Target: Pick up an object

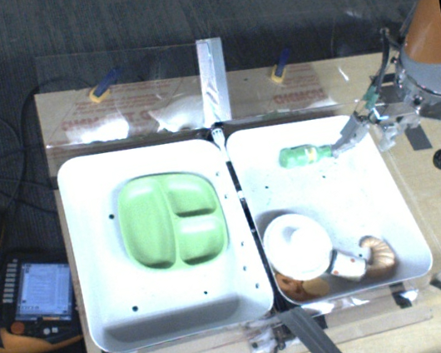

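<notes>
You have the gripper [347,137] at the upper right of the right bin [391,183], its slim fingers slanting down and left from the wrist until their tips meet the end of a small green bottle [299,155]. The bottle lies on its side on the bin floor near the back wall. You cannot tell from this angle whether the claw is open or closed, or whether it grips the bottle. Toward the bin's front edge you see a white bowl [298,246], with a brown curled object [379,251] just to its right. In the left bin [110,318] a green divided tray [172,219] lies flat.
</notes>
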Action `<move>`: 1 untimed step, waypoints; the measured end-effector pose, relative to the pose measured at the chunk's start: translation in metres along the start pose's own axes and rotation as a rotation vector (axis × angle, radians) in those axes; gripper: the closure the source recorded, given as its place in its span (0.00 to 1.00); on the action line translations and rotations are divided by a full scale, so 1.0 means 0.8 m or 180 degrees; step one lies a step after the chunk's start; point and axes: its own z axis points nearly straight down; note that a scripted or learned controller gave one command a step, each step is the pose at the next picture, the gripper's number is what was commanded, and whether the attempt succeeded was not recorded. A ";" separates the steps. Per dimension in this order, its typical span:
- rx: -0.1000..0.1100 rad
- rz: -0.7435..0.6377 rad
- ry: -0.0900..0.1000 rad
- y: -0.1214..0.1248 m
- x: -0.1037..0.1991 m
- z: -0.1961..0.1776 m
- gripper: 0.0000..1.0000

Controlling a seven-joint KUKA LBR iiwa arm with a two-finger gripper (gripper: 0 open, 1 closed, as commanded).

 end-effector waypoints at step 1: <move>0.0002 -0.0579 -0.0001 0.076 0.021 0.100 0.00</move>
